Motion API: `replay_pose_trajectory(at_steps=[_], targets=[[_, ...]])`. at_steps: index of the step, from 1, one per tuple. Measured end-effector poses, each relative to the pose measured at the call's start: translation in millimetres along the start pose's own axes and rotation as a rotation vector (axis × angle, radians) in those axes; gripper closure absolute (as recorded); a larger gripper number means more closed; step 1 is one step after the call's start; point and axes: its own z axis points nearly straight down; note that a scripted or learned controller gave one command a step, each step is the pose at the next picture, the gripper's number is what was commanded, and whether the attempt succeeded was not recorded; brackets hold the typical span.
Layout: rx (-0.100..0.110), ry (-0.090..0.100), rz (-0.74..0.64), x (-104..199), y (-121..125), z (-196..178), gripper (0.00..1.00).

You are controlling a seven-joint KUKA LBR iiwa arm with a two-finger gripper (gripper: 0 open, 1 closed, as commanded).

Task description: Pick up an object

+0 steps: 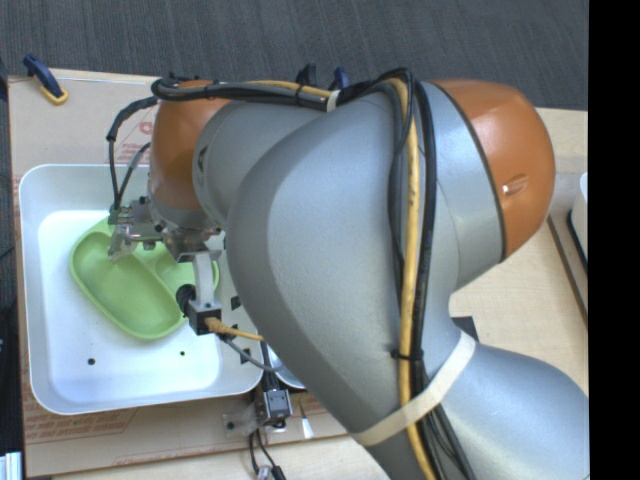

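A pale green oval dish (130, 288) lies in the left white bin (60, 378), tilted from upper left to lower right. My gripper (135, 236) hangs over the dish's upper right rim, at the end of the grey arm with its orange band (180, 158). The metal gripper parts sit right at the dish's edge, and the wrist hides how they stand relative to the rim. The arm's bulk covers the right side of this bin and the whole area to its right.
A blue and yellow clamp (45, 78) lies at the bench's far left corner. Black and yellow cables (300, 93) run along the arm. Small dark specks (92, 361) dot the bin floor near its front. A connector (272, 403) hangs by the bin's front right edge.
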Motion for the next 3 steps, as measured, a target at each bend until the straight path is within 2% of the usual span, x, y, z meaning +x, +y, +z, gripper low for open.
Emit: replay_pose_trajectory(at_steps=[1,2,3], targets=[[-0.003,-0.003,-0.001,38.9,-55.8,-0.2,0.0],[-0.01,-0.003,0.002,54.9,-115.8,-1.0,0.0],[-0.013,-0.011,0.003,50.1,-113.4,-12.0,1.0]])
